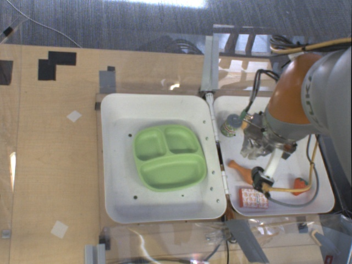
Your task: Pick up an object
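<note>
**Arm low over the right bin, no object secured yet**

The likeliest target is the orange carrot-shaped piece [240, 169], lying on the floor of the right bin [329, 202], just below the gripper [257, 147]. Whether the gripper is parted or closed cannot be told; nothing shows held in it. A good grasp would come straight down and close across the carrot's narrow width.

Close around the carrot: a red-and-white box [253, 198] below it, a small can [231, 124] above, an orange item [300, 184] to its right. A yellow cable [286, 190] crosses nearby and could snag. Well left, the left bin [110, 202] holds a green divided tray [169, 157].
</note>
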Robot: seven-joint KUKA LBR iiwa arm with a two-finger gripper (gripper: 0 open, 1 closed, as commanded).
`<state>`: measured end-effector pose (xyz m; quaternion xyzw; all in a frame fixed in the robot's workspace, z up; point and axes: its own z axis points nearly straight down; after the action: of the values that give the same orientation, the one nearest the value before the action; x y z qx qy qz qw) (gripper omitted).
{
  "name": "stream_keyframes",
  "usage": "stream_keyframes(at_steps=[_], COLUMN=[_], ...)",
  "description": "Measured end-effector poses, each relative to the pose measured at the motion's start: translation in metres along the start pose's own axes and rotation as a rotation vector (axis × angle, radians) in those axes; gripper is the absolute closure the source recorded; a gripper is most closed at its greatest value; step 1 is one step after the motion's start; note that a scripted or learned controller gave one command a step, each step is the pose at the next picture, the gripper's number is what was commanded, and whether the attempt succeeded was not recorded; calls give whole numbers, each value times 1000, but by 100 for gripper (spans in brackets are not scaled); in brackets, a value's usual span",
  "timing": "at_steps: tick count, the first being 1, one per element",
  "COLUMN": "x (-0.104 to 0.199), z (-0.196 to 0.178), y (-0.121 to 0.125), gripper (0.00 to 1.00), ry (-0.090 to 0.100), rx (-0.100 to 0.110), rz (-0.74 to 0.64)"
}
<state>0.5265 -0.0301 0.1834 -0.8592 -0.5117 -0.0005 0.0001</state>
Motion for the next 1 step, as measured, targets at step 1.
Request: stream_keyframes(at_steps=[1], x=[-7], z=[1], y=[31], gripper=[100], ry=[-3], rx=[2], rz=[473])
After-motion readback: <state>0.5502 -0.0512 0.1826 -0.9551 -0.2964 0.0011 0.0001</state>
